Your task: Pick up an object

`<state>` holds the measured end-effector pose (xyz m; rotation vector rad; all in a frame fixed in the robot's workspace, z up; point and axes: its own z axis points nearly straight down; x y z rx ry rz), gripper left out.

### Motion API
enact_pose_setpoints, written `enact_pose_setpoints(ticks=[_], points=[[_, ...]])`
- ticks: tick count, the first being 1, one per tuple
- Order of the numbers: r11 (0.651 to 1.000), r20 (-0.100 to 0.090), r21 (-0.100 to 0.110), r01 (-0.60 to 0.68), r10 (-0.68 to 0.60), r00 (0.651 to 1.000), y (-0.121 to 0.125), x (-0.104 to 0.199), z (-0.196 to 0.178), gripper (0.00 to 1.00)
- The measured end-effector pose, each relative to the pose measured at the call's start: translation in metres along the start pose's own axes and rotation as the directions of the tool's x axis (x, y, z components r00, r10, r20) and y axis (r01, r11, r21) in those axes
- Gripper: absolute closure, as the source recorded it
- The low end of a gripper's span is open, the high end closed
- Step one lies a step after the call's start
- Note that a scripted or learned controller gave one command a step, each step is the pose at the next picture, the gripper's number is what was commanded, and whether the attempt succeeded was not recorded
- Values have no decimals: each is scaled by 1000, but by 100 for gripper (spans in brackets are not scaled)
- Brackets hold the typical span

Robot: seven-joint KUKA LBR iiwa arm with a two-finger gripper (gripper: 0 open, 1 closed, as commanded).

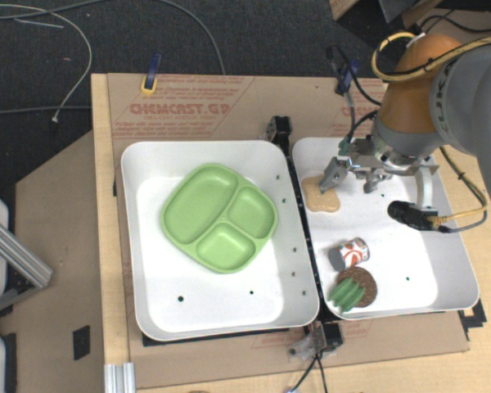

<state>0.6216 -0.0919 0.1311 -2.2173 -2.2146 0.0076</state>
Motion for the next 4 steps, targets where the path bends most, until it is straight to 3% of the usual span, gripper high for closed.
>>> enact_pose_setpoints(ticks=[1,2,4], points=[[1000,-1,-9,0,0,1000,2,1,46,0],[1000,-1,-20,1,-1,1000,5,1,29,100],[1000,3,-17,2,-2,1000,2,-11,-91,100]])
